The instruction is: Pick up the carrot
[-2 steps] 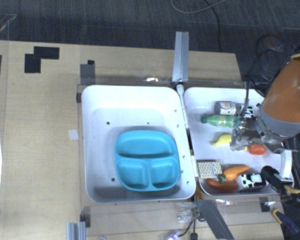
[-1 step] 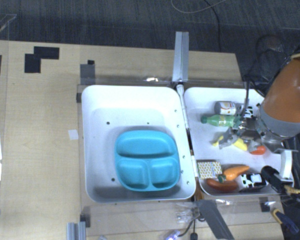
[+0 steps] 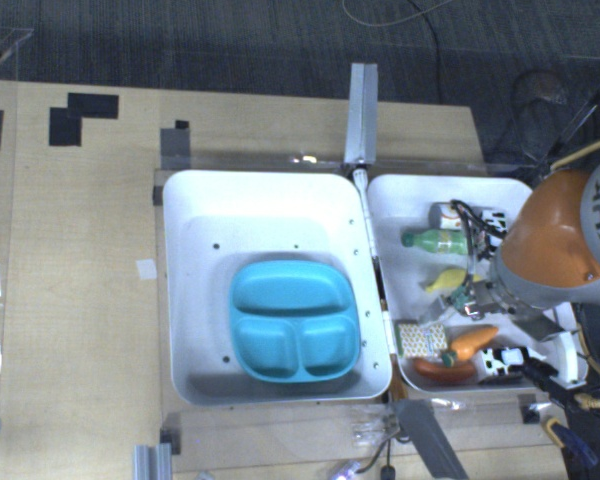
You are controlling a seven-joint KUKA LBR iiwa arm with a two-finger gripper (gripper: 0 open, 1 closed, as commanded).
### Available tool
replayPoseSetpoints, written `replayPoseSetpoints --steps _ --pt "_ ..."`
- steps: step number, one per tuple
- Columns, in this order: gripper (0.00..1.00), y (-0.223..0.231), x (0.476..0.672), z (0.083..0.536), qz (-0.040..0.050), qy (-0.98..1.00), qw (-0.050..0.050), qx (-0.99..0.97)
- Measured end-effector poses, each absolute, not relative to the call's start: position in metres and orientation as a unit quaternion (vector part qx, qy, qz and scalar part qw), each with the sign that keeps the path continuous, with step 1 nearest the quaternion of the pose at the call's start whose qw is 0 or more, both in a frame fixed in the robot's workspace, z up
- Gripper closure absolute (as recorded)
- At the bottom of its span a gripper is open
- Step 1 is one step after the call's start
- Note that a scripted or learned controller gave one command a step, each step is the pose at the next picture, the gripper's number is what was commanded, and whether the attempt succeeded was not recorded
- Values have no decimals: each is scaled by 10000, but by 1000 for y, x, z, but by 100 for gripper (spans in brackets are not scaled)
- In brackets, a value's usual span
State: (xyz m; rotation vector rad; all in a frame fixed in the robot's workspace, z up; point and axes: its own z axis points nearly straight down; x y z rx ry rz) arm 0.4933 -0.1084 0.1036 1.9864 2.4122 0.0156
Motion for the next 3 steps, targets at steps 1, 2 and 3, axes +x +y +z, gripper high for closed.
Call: replayPoseSetpoints --steps 1,2,3 --pt "0 -112 595 88 47 6498 48 7601" --pt "0 -180 532 164 4 6299 15 7766" --pt "0 -171 488 139 2 5996 4 8003"
